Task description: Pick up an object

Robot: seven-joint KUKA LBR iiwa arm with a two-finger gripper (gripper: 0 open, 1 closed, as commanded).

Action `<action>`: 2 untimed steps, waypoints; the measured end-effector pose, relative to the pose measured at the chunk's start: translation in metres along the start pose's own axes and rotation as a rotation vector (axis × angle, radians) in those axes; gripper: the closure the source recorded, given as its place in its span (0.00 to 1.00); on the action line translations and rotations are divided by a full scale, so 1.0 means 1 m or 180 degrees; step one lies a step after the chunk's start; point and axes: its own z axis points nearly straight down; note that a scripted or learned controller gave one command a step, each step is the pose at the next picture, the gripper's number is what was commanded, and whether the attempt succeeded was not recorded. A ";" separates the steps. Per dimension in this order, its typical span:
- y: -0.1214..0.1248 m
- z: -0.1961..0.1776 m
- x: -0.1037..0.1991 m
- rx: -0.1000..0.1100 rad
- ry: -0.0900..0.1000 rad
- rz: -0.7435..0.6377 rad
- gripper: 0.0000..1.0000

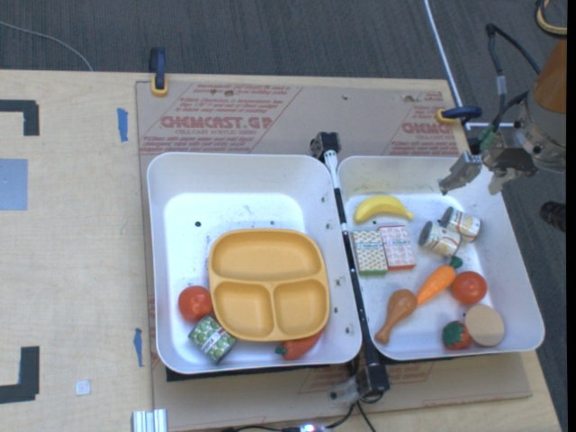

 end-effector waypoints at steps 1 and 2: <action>-0.022 0.112 0.000 0.0007 0.0001 0.0003 0.00; -0.037 0.124 0.014 -0.0014 -0.0006 0.0005 0.00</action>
